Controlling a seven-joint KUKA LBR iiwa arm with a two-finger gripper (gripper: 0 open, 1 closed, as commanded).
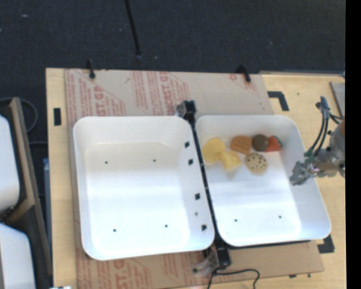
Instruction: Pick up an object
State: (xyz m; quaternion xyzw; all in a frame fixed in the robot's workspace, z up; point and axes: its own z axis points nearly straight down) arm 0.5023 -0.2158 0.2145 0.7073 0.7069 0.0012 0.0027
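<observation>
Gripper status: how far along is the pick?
Done: nothing lifted yet; the yellow pieces, orange piece, cookie, brown ball and red piece all lie in the right bin. In hand: the gripper sits at that bin's right rim. Left: reach, grasp, lift.

fixed overhead camera, slanted down over bins (pixel 78 161)

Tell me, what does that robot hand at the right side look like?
Little of it shows: the gripper is a small grey metal piece at the right bin's edge. Thin greenish cables loop above it. It is too blurred to make out markings.
</observation>
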